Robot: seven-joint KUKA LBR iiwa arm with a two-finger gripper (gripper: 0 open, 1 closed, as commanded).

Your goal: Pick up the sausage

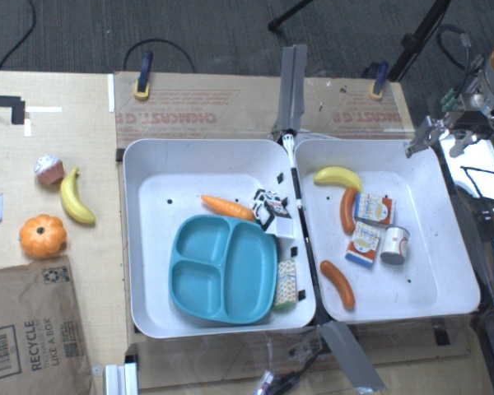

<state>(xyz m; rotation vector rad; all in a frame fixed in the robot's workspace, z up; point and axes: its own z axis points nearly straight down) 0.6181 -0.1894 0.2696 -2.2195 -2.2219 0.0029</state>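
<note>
Sausage pieces, two of them, lie in the right bin (445,212). One sausage (347,210) lies lengthwise just below the yellow banana (337,177) in that bin, touching or nearly touching the left edge of a small carton (372,209). The other sausage (337,284) lies on a slant nearer the bin's front wall, below a second small carton (362,244). A little can (394,244) lies just right of that second carton.

The claw (465,118) hangs at the right bin's far right corner, above the rim and well apart from both sausages. It is a blur of grey metal and cables against the dark floor, so I cannot tell how its fingers stand, and nothing seems to be in its grasp.

In the left bin (140,220) sits a blue divided plate (225,270). An orange carrot (227,207) lies just beyond the plate's far edge, a black-and-white packet (270,205) just right of the carrot, and a speckled sponge-like block (286,283) against the plate's right side.

On the bare surface (49,122) left of the left bin lie another banana (75,198), a small cupcake (48,169) and a pumpkin (42,236), with a cardboard box (29,327) below them.
</note>
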